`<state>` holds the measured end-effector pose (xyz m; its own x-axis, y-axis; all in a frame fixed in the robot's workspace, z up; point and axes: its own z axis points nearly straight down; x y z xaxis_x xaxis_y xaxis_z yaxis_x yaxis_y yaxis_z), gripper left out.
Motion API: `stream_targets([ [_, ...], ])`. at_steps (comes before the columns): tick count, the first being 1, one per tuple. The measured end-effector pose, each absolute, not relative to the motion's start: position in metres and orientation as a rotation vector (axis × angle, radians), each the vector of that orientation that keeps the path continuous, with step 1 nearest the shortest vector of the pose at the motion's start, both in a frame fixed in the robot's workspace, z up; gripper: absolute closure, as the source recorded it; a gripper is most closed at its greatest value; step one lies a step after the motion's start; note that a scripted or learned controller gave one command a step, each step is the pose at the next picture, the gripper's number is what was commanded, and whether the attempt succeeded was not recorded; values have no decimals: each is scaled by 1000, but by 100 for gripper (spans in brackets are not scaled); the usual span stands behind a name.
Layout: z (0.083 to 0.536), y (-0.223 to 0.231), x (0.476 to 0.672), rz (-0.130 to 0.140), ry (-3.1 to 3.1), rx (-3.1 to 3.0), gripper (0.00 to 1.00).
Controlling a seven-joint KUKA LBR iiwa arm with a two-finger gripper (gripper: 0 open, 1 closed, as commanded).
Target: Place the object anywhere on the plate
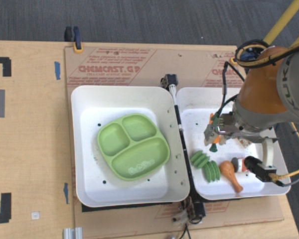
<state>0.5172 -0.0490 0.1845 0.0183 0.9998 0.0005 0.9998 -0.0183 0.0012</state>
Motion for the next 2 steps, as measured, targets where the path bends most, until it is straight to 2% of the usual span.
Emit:
stream_targets([
  [1,184,18,516,0,1860,2533,100],
  [2,184,18,516,-1,1860,2533,0],
])
